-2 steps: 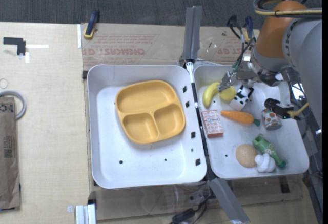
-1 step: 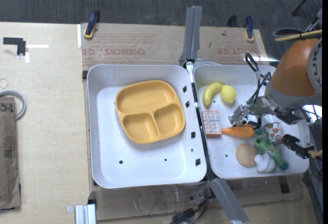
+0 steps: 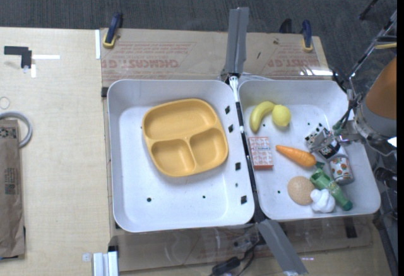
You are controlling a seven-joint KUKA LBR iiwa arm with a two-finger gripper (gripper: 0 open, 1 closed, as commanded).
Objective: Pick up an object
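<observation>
Reaching in from the right, the grey arm with its orange band (image 3: 385,95) hangs low over the right-hand shallow white bin (image 3: 297,211), its gripper (image 3: 323,142) hovering among the objects near that bin's right wall. Whether the fingers are apart or together cannot be told at this scale, and nothing is visibly clamped between them; no grasp should be assumed.

The candidate objects all lie in the right bin, loosely scattered, which suits a picking trial: a yellow plastic banana (image 3: 260,114) touching a yellow lemon (image 3: 281,116) near the back; a small red-and-white printed box (image 3: 260,153) close to the central divider; an orange toy carrot (image 3: 295,155) lying crosswise in the middle; a tan egg-shaped piece (image 3: 300,190); a small white lumpy object (image 3: 322,200) against a green stalk-like toy (image 3: 333,189); and a small red-labelled can (image 3: 341,169) just below the gripper. The carrot's tip and the can are nearest the gripper, so either is probably the intended target.

The left-hand white bin (image 3: 126,205) holds a yellow three-compartment plastic plate (image 3: 184,136), lying flat and well apart from the arm. Both bins rest on a brown cardboard sheet (image 3: 177,54) clamped to the desk, presumably to keep them from shifting.
</observation>
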